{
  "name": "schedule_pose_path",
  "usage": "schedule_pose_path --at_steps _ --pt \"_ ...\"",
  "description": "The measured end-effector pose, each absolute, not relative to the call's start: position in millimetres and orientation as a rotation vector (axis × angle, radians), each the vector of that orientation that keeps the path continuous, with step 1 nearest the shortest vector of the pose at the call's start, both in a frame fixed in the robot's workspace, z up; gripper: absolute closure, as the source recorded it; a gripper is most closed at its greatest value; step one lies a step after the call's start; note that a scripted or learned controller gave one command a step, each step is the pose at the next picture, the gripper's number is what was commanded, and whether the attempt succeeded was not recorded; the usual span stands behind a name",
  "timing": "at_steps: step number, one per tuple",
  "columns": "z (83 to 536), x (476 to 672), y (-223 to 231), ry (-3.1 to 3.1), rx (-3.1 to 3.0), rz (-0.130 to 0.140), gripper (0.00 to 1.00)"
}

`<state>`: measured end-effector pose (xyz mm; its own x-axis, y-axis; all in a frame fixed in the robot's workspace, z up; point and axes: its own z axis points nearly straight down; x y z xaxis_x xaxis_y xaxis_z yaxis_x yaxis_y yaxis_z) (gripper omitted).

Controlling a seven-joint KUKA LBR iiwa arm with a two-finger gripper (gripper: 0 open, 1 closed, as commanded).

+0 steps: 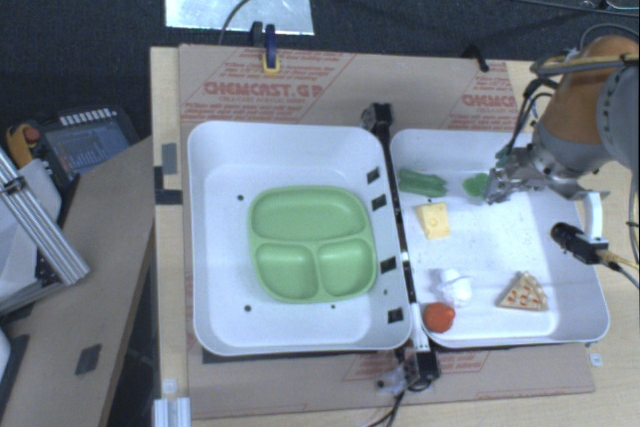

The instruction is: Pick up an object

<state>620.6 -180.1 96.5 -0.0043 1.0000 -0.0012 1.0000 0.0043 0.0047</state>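
Green toy food, a small rounded piece (476, 184), lies in the right bin (575, 310) touching or just beside the tip of the gripper (497, 190), on the side toward the divider between the two bins. Whether the fingers are spread or closed, and whether they have the piece between them, I cannot tell: the tip is dark and small against the white floor. My judgement is that this piece is the likeliest target, since nothing else lies so near. Beyond it, farther toward the divider, lies a longer green pod-shaped piece (422, 182), its long axis running roughly across the bin toward the gripper. Toward the bin's near edge from the gripper sit a yellow cheese block (434, 220), then a white object (453, 286) and a red tomato-like piece (438, 316) by the divider, and a pizza slice (523, 293) well apart from these. The arm (590, 115) reaches in from the far right corner of the bin, wrist angled down and toward the divider, orange band above it. The left bin (215, 155) holds a green divided plate (305, 243).
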Motion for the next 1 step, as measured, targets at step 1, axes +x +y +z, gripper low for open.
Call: schedule_pose_path --at_steps 1 --pt "149.3 624.4 -190.5 2.218 2.215 0.005 1.0"
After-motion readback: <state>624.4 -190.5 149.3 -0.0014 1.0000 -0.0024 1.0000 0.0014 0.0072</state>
